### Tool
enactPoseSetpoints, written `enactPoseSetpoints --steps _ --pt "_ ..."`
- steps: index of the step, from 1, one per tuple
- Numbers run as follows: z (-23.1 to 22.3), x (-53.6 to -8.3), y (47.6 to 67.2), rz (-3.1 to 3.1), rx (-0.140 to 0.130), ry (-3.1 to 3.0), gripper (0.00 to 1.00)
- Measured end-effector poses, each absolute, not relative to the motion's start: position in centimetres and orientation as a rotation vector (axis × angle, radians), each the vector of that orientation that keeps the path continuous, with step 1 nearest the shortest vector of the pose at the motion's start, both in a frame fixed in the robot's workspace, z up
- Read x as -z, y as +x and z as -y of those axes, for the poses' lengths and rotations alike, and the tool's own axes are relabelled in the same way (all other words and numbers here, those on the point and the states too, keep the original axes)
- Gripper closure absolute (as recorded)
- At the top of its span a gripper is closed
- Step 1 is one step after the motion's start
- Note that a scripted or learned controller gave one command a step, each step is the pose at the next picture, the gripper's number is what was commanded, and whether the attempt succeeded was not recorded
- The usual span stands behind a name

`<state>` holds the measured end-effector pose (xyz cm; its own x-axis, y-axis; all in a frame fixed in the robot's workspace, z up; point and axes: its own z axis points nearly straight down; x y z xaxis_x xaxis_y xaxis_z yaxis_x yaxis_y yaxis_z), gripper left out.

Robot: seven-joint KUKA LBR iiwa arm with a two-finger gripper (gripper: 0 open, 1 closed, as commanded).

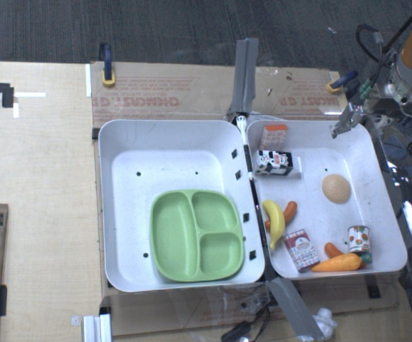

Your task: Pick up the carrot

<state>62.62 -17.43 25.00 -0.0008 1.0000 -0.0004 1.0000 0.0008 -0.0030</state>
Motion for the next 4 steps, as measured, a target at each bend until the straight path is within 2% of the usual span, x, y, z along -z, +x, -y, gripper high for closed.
enactPoseSetpoints --steps 1,2,3,4 --pt "18.4 -23.7 57.2 2.234 -0.003 -2.208 0.0" --pt "18.1 -17.2 54.5 2.297 -0.002 -2.141 0.0" --pt "16.7 -20.9 47.9 2.311 -0.002 -2.125 0.0" --pt "11.9 -25.0 47.8 2.22 -0.002 -2.223 0.0"
